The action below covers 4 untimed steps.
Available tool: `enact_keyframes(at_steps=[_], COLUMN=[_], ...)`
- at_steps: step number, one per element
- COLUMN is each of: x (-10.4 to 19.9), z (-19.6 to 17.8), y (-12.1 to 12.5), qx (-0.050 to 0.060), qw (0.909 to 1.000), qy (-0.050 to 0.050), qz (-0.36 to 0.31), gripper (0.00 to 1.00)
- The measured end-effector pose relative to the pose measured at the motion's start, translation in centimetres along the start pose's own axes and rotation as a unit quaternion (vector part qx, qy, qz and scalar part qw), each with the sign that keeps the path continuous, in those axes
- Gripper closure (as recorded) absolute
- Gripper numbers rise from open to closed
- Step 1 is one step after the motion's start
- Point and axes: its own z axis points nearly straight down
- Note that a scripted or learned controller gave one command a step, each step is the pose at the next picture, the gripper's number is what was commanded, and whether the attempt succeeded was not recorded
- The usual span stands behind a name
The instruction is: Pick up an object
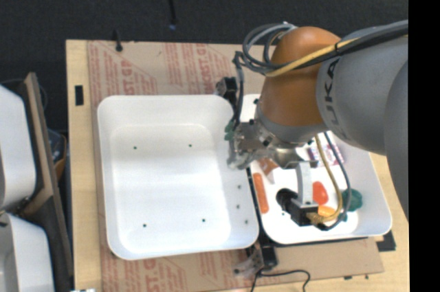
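my claw hangs over the left edge of the right bin, spread or pressed together i cannot tell, so i should centre over the orange stick lying just beside it and descend straight, clear of the wall.

You've got a long thin orange stick lying flat along the left wall of the right bin, a shorter orange-red piece further right, a teal lump just beside that, and a purple-striped thing behind them, mostly hidden
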Motion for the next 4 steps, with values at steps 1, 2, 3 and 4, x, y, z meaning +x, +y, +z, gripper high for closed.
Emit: enact_keyframes(at_steps=[1, 2, 3, 4], x=[-2.5, -2.4, 1.2, 0.8], z=[-1.4, -2.5, 4.5, -0.1], y=[8.6, 8.6, 2.5, -2.1], qx=[0.000, 0.000, 0.004, -0.001], qw=[1.0000, 1.0000, 1.0000, 1.0000], qy=[-0.001, 0.000, 0.000, 0.000], qz=[0.001, 0.000, -0.002, 0.000], gripper=[1.00, 1.00, 1.00, 1.00])
